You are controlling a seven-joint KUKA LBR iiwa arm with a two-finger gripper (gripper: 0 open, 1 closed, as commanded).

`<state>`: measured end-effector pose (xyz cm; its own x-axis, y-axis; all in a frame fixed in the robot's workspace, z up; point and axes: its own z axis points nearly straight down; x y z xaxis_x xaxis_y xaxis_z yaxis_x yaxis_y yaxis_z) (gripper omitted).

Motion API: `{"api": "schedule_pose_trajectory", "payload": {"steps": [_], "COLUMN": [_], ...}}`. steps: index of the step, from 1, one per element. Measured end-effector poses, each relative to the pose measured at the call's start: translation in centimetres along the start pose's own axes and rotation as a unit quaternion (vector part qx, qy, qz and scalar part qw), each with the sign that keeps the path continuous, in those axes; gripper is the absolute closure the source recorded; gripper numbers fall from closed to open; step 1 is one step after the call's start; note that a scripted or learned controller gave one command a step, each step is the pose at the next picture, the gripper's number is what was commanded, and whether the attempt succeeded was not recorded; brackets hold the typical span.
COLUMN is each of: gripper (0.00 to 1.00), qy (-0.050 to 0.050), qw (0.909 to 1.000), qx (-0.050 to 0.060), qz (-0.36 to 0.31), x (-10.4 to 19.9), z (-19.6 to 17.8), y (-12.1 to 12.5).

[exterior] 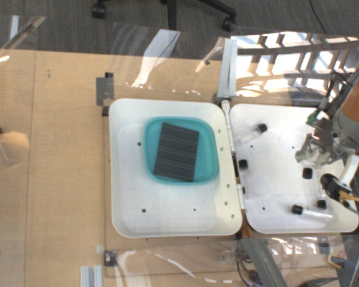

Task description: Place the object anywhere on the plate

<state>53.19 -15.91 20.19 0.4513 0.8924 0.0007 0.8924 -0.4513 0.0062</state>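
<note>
Reaching in from the right edge of the camera view, the arm (354,109) hangs over the outer side of the right bin (275,160), its end effector (323,154) low among cables; whether it is spread or pressed together, I cannot tell. Left of that bin, touching it along the shared rim, sits the left bin (125,214). Its teal plate (210,154) carries the dark ribbed object (177,152), lying flat near the centre. Bare white floor rings the plate, widest toward the near rim. Wooden surface (48,160) spreads left.
</note>
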Motion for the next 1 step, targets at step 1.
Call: {"api": "schedule_pose_trajectory", "payload": {"steps": [1], "gripper": [0.00], "qy": [0.000], "qw": [1.0000], "qx": [0.000], "qz": [0.000], "x": [0.00], "z": [0.00], "y": [0.00]}}
